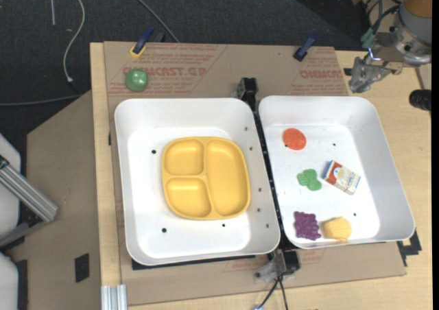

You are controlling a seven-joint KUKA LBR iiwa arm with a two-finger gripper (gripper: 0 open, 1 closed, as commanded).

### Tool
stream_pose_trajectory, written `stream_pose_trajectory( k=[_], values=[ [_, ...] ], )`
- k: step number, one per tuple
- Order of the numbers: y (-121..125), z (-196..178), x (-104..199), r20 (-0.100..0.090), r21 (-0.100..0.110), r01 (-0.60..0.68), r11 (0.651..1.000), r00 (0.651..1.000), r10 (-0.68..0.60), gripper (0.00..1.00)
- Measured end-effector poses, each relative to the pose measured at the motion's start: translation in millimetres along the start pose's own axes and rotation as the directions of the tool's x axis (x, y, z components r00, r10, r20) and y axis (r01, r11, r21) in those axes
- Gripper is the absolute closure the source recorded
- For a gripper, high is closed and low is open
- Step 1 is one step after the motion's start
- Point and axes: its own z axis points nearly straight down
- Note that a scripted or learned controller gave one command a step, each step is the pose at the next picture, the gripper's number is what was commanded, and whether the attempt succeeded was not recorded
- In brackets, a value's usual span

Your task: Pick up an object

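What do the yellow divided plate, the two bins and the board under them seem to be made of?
Yellow divided plate: likely moulded plastic, smooth with a soft sheen. Left bin and right bin: probably thin white plastic with rounded formed rims. Board: brown printed cardboard, matte.

Grey arm segment (413, 42), orange band above the wrist, metallic end effector (361, 75), thin cables

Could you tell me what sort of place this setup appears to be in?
Probably a robotics lab bench for pick-and-place trials: two white bins sit on a cardboard sheet held by blue clamps, toy food such as a purple grape bunch lies inside, and loose cables trail over the dark floor.
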Motion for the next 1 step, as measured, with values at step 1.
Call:
stream_pose_trajectory(
  k=[1],
  values=[
    [-25.2,0.4,45.1,-0.003,0.007,0.003,1.0,1.0,-0.003,1.0]
  ],
)
